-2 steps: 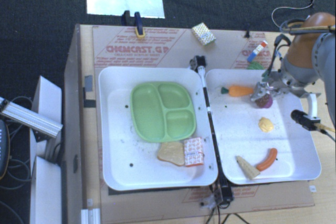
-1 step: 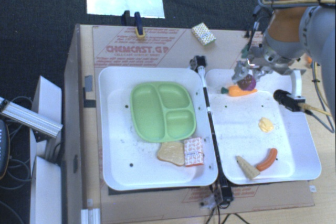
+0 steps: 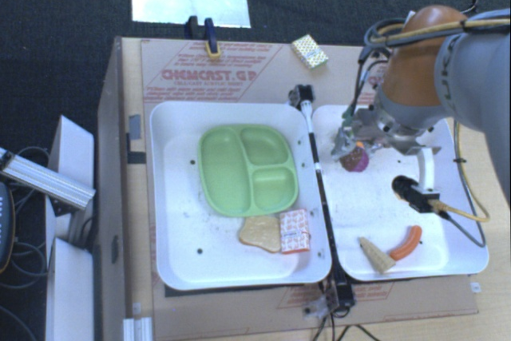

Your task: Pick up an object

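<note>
Two bins sit side by side on the bench. In the left bin (image 3: 172,196), a compartment tray (image 3: 247,169) lies at the centre, with a flat biscuit-shaped piece (image 3: 259,233) and a small carton (image 3: 295,230) touching near the front edge. In the right bin (image 3: 459,247), a round object (image 3: 356,160) lies near the rear-left corner, a cone (image 3: 375,254) and sausage (image 3: 406,242) near the front edge. A small box (image 3: 309,51) rests on the bench behind the bins.

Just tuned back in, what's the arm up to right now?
The arm's gripper is down in the right bin, right over a small purple object near the bin's upper left. Whether it has a hold on it can't be judged. An orange sausage-shaped toy and a cone-shaped piece lie near the front. The green divided tray sits in the left bin.
</note>
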### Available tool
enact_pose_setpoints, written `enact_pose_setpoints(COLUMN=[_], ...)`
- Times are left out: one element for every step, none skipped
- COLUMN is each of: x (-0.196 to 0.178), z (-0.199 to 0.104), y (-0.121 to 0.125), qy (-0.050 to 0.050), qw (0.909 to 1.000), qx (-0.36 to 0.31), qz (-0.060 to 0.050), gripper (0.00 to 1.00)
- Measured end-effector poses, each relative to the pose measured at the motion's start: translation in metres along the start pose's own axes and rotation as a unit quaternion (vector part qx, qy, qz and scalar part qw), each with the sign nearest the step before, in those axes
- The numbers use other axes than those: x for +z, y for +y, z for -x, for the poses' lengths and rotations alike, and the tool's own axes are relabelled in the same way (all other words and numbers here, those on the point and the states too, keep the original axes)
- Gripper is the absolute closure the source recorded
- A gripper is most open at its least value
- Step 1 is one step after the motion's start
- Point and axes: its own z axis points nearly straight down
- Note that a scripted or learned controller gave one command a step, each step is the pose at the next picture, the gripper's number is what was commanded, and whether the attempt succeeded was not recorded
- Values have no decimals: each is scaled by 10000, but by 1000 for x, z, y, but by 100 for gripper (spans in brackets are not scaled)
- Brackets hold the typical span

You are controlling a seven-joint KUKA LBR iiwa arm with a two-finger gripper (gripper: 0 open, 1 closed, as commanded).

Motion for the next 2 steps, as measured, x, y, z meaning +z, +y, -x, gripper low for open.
enact_pose_setpoints(x=[-23,-67], z=[-46,-87], y=[-63,-100], qy=[1,-1], qw=[10000,10000], qx=[2,5], qz=[2,11], gripper=[100,100])
